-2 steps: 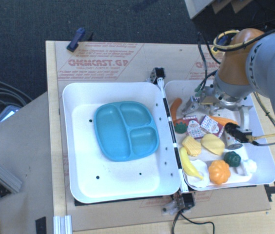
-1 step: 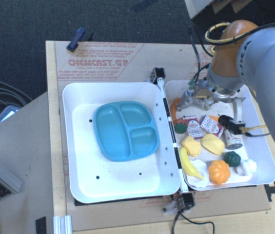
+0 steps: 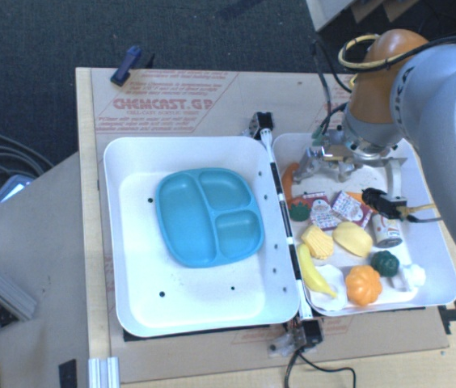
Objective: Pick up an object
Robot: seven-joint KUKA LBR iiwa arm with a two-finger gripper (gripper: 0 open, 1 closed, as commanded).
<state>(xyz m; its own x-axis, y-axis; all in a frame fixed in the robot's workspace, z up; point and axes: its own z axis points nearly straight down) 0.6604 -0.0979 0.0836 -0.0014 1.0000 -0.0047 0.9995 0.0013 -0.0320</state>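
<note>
The right bin (image 3: 446, 285) holds several toy foods: a yellow banana (image 3: 313, 270), an orange pumpkin (image 3: 363, 285), a pale yellow lemon (image 3: 352, 238), a corn piece (image 3: 318, 242), a dark green pepper (image 3: 385, 263), a small can (image 3: 387, 232) and two red-and-white packets (image 3: 323, 214). An orange piece (image 3: 290, 176) lies by the bin's left wall. My gripper (image 3: 335, 165) hangs low over the far end of this bin, just beyond the packets. The wrist hides its tip, and I see nothing held in it.
In the left bin (image 3: 127, 281) lies a blue divided plate (image 3: 210, 215). A black clamp (image 3: 262, 123) sits at the top of the wall between the bins. A blue object (image 3: 126, 65) lies at the board's far left corner. The arm's body (image 3: 446, 120) covers the right bin's far right side.
</note>
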